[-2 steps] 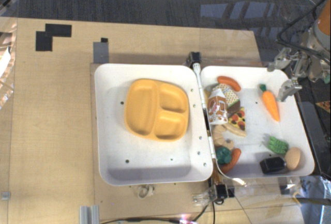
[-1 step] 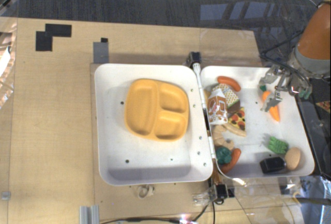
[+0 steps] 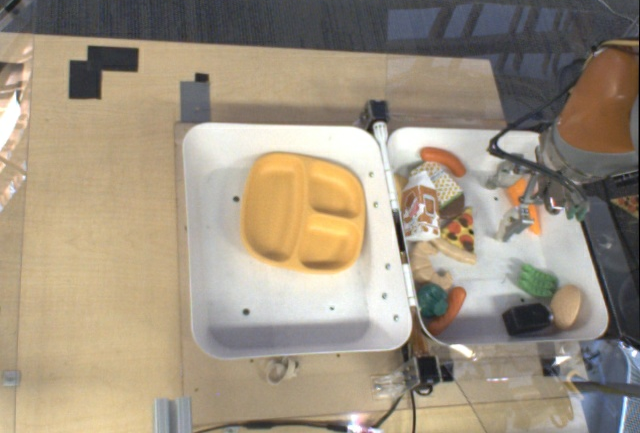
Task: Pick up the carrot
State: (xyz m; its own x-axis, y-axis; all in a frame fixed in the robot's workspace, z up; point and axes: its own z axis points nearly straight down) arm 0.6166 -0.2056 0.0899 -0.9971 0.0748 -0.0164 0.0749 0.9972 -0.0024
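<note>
At the near edge of the right bin (image 3: 590,261), a black block (image 3: 527,319) and a tan egg (image 3: 566,305) are lying side by side. Farther back, the end effector (image 3: 522,211) is pinching the orange carrot (image 3: 524,198). Left, a yellow tray (image 3: 303,211) is sitting in the other bin (image 3: 215,261).

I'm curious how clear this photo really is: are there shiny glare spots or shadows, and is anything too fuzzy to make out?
In the camera view, light is even and soft; the yellow tray casts a faint shadow on the left bin. Pale streaky reflections sit on the clear panel at upper right. The gripper and the carrot beside it are small and slightly blurred, so contact is unclear.
</note>
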